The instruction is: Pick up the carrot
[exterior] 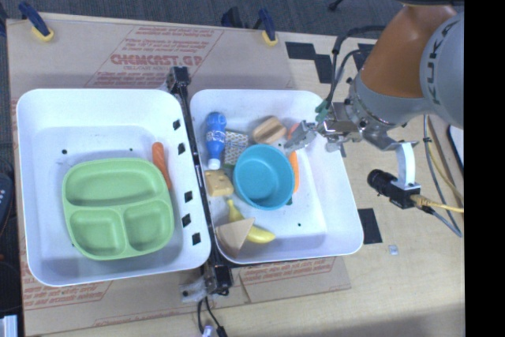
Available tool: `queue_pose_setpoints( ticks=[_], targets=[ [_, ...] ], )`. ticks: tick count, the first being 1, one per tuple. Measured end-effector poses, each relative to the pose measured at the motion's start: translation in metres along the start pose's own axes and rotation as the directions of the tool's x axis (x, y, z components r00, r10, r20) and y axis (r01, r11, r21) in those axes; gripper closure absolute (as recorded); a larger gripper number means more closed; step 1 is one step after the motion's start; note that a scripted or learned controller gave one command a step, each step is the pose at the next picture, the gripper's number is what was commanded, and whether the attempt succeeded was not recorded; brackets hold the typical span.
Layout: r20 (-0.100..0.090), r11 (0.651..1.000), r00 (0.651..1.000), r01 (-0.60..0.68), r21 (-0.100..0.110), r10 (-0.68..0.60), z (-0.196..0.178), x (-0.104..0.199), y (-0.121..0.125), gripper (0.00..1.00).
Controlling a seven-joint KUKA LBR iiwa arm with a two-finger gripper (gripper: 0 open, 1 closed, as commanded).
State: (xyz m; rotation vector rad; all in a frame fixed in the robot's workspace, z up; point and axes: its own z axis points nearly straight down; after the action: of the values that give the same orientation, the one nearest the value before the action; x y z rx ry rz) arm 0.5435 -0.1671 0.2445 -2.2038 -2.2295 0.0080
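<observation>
An orange carrot (160, 162) lies in the left bin (47, 114), against the right edge of the green divided plate (118, 207). A second thin orange piece (294, 171) shows in the right bin (335, 201), tucked against the right side of the blue bowl (263, 176); what it is stays unclear. My gripper (300, 136) hangs over the right bin's upper right part, just above that orange piece and beside the bowl's rim. It is far to the right of the carrot in the left bin, and nothing visible is in its grasp.
The right bin also holds a blue bottle (214, 136), a grey grater-like piece (235, 146), a bread roll (268, 129), a cheese block (218, 184), a banana (251, 223) and a tan wedge (233, 236). A black divider (189, 154) separates the bins.
</observation>
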Motion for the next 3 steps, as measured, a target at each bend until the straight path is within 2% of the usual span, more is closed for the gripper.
queue_pose_setpoints(
  ticks=[1,2,3],
  targets=[
    [0.002,0.999,0.999,-0.042,-0.005,0.042,0.152,-0.044,0.029,0.00],
    [0.002,0.999,0.999,-0.032,-0.004,0.032,0.138,-0.044,0.031,1.00],
    [0.001,1.000,1.000,-0.031,0.001,0.031,0.141,-0.043,0.030,0.00]
  ],
)
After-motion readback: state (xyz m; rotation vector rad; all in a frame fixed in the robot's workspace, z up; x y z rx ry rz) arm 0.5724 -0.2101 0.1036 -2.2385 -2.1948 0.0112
